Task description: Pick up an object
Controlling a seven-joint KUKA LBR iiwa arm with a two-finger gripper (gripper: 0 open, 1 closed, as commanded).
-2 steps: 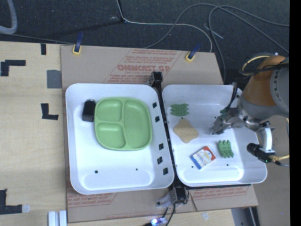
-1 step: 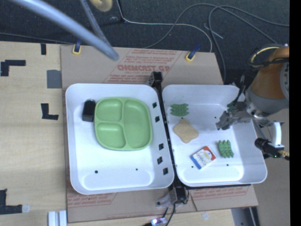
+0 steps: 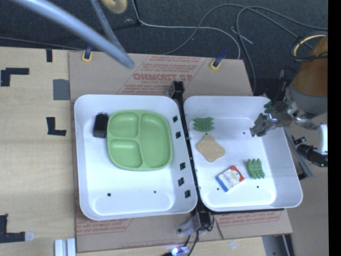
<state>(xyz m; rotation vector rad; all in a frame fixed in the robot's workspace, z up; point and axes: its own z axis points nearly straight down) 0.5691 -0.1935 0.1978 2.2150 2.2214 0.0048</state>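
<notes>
the tool (image 3: 261,126) hovers over the right bin's (image 3: 277,196) far right edge; whether it is apart or together i cannot tell. in that bin lie a green ridged piece (image 3: 203,124), a tan bread slice (image 3: 210,148), a small red-and-white carton (image 3: 230,178) and another green piece (image 3: 255,168). the left bin (image 3: 128,201) holds a green divided plate (image 3: 140,140) beside a black block (image 3: 100,125).

Arm (image 3: 311,84) cut off by right edge; end effector (image 3: 261,126) fingers too small to tell; grey pole (image 3: 64,23) blurred.
</notes>
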